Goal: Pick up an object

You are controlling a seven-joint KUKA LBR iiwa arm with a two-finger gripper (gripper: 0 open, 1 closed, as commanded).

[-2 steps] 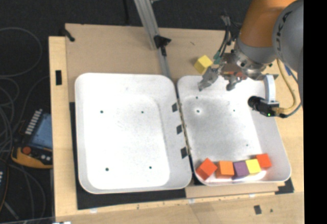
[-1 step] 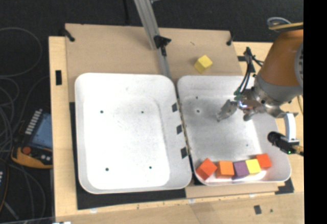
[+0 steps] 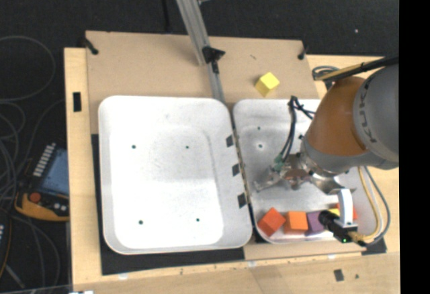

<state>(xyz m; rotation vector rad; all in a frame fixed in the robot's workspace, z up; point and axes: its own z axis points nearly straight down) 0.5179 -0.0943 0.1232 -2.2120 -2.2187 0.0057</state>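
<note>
- Orange-red, the nearest block (image 3: 272,221) sits in the right bin (image 3: 259,126) at its near edge, leftmost in a short row; an orange block (image 3: 296,221) is just beside it and a purple block (image 3: 315,222) comes next, all close together.
- Any of these would serve as the object to pick; the orange-red one looks easiest, since its left side faces bare bin floor.
- It looks like a small cube with flat faces and crisp edges, turned slightly so a corner points toward the bin's near wall.
- The gripper (image 3: 282,175) hangs over the middle of the right bin, above and a little behind the row of blocks, under the grey arm (image 3: 376,121) with its orange band.
- Whether it is released or clenched I cannot tell; nothing is visibly held in it.
- To do the step well, I judge it should centre over a single block, line up with two opposite flat faces, and descend straight.
- The main risk is the tight spacing: one side may land on the neighbouring block or against the bin wall.
- A yellow block (image 3: 267,83) lies outside the bins on the bench (image 3: 148,64), behind the right bin.
- The left bin (image 3: 164,172) lies alongside.
</note>
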